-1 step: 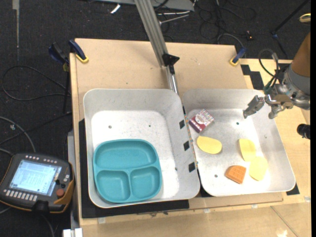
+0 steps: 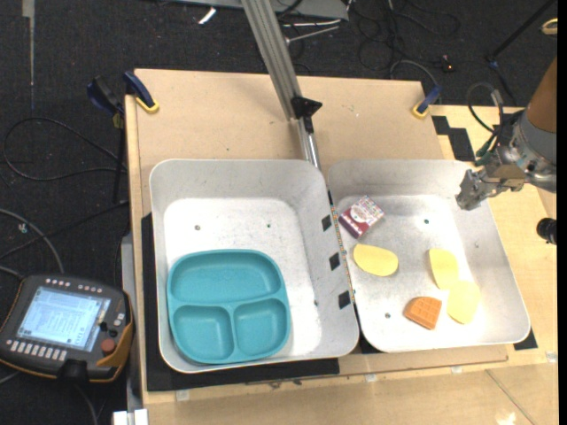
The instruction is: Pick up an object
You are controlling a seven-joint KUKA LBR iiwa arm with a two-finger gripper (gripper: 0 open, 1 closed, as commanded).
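Objects to pick: five small things lie in the right bin [image 2: 496, 237]; a pink and white packet [image 2: 362, 214] sits at its upper left, near the divider between the bins; a yellow oval piece [image 2: 376, 260] lies just below the packet
Further objects: a second yellow piece [image 2: 442, 266] lies right of the oval, well apart from it; a third yellow piece [image 2: 462, 302] sits just below and appears to touch the second; an orange waffle-like piece [image 2: 423, 312] lies just left of the third, near the bin's front edge
End effector: the end effector [image 2: 472, 189] hangs over the right bin's upper right area, near its rim; it is apart from all five things, nearest the second yellow piece; nothing shows between its fingers; whether they are spread or closed, I cannot tell at this angle
Arm: the grey arm [image 2: 540, 122] enters from the right edge of the view, sloping down toward the bin
Left bin: the left bin [image 2: 230, 184] holds a teal divided tray [image 2: 229, 305] in its front half; the tray has one wide compartment at the back and two smaller ones in front
Surface: the tan surface [image 2: 221, 118] carries both bins side by side; clamps sit at its back corners
Surroundings: a metal pole [image 2: 275, 47] slants down from the top to the junction of the bins; a handheld pendant [image 2: 62, 326] with a lit screen rests on the dark floor at lower left; cables trail across the floor
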